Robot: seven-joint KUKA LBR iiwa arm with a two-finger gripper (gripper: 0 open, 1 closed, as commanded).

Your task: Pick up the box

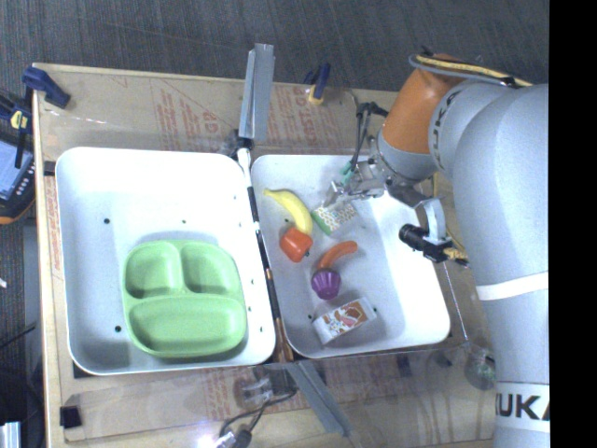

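Observation:
A small brown and white box (pixel 343 321) lies flat near the front of the right bin (pixel 420 317). My gripper (pixel 347 190) hangs over the back of that bin, well behind the box. It is right above a small green and white patterned packet (pixel 336 216). Whether it touches the packet I cannot tell. The grey arm with its orange band (pixel 415 119) reaches in from the right.
A yellow banana (pixel 293 209), a red-orange pepper (pixel 296 244), an orange carrot-like piece (pixel 338 252) and a purple eggplant (pixel 326 283) lie in the right bin between gripper and box. The left bin (pixel 93 185) holds a green divided plate (pixel 185 299).

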